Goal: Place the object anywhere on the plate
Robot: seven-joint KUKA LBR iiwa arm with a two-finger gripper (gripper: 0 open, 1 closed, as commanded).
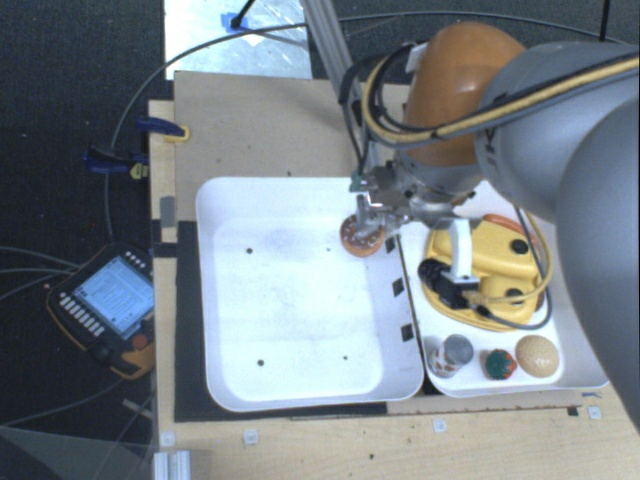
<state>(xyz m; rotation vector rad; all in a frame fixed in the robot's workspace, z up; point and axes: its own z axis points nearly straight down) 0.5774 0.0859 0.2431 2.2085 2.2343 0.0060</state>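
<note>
Grey arm's gripper (367, 218) is hanging over the upper right corner of the left shallow white bin (290, 298), just above a small round brown object (360, 238); finger state cannot be told. Right white bin (500, 373) is carrying a yellow plastic item (490, 258), a beige ball (537, 355) and a green-red ball (499, 364).

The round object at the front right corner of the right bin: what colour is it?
The round object is pale tan, clearest in the camera view.
</note>
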